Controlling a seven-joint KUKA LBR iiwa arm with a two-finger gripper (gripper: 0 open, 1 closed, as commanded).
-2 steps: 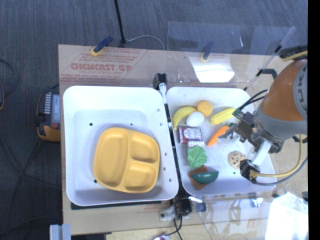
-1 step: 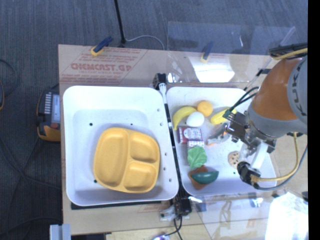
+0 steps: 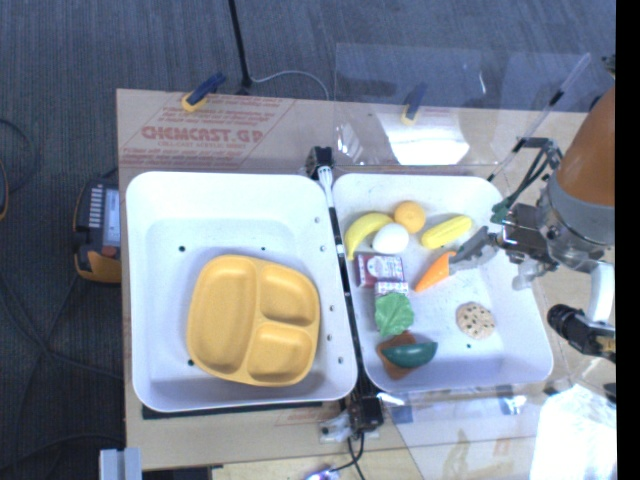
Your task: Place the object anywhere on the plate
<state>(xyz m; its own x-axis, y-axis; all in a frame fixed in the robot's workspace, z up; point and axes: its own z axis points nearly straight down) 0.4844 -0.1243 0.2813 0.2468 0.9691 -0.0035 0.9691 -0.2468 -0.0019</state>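
Camera view, one frame: you have two white bins side by side on a brown bench sheet. Left bin (image 3: 160, 218) holds just the yellow plate (image 3: 254, 318), three compartments, lying flat near the bin's middle with nothing on it. Right bin (image 3: 520, 353) holds all the loose items, crowded toward its left and centre: banana (image 3: 364, 231) at upper left touching a white egg (image 3: 391, 239); an orange (image 3: 409, 215) just behind the egg; a corn cob (image 3: 446, 231) to the right of it; a dark red carton (image 3: 382, 268) below the egg; a carrot (image 3: 433, 271) tilted just right of the carton; a lettuce leaf (image 3: 393, 312) under the carton; a green-and-brown piece (image 3: 408, 353) near the front wall, kind unclear; a cookie (image 3: 476, 320) lying apart at right. Gripper (image 3: 470, 251) comes in from the right over the right bin, its tip just beside the carrot's upper end and below the corn; you cannot tell from this angle whether anything is gripped. Corn and carton flank the carrot closely. Blue clips (image 3: 203, 90) and a black pole (image 3: 235, 28) sit behind the bins, well apart from the plate.
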